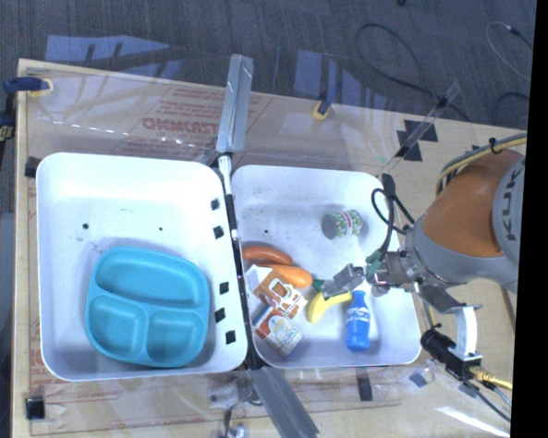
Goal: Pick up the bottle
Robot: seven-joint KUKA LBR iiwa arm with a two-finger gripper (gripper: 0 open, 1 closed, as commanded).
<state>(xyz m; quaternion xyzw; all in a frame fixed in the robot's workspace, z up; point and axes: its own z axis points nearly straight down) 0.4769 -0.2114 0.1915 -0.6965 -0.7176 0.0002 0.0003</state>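
The bottle (pixel 358 323) is blue with a white cap and lies in the right bin (pixel 285 188), near its front right corner. My gripper (pixel 362 282) hangs just above the bottle's cap end, at the end of the grey arm with the orange band (pixel 467 216). Its fingers stand open, one finger (pixel 344 280) reaching left over the banana. Nothing sits between them.
A yellow banana (pixel 322 306) lies just left of the bottle. Further left are a carrot (pixel 287 273), an orange sausage-shaped item (pixel 264 254) and a small carton (pixel 278 306). A green can (pixel 343 223) lies toward the back. The left bin (pixel 119 185) holds a blue divided tray (pixel 148 307).
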